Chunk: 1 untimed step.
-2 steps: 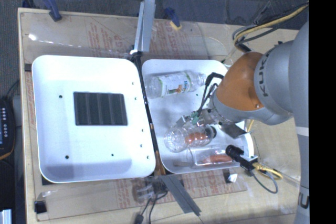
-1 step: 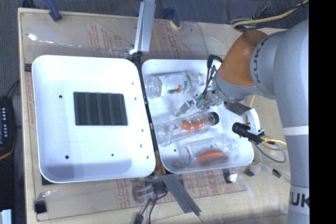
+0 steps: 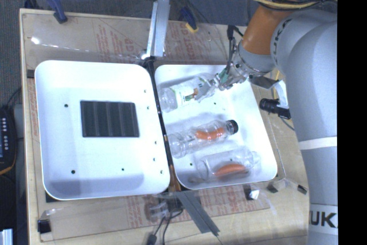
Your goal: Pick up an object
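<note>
In the upper part of the right bin (image 3: 261, 123), a clear bottle with a green-and-white label (image 3: 184, 93) is lying on its side, tilted, with its upper right end meeting the gripper (image 3: 221, 81); whether the jaws are closed on it I cannot tell. Below it two more clear bottles are lying: one with a black cap and orange contents (image 3: 200, 136), another with an orange piece inside (image 3: 228, 164) nearer the front wall. The grey arm (image 3: 307, 66) is reaching in from the right, its orange band (image 3: 261, 28) bending down toward the bin, while the left bin (image 3: 51, 123) is showing a dark ribbed panel (image 3: 109, 119) on the bench (image 3: 86, 31).
</note>
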### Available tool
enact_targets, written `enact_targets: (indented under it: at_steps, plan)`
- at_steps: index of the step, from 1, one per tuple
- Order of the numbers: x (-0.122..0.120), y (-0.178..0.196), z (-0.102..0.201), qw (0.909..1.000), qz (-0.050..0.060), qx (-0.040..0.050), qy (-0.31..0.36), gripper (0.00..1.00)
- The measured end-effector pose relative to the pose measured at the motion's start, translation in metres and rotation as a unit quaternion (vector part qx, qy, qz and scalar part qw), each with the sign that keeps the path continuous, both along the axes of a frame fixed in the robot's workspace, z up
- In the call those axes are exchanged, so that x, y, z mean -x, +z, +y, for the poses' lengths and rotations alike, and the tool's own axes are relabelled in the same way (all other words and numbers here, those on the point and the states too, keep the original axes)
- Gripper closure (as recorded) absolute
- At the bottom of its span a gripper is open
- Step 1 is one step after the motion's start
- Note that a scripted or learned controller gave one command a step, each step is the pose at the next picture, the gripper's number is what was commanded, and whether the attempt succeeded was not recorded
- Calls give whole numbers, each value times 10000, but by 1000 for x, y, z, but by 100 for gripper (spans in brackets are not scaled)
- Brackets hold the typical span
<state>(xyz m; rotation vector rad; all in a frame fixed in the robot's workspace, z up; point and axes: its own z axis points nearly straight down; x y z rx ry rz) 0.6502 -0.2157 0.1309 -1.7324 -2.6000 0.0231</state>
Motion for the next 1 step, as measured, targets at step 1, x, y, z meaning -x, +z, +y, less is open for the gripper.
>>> enact_targets:
  at_steps: [1]
  plan:
    - [4,-11,3,10000,3,67,45,0]
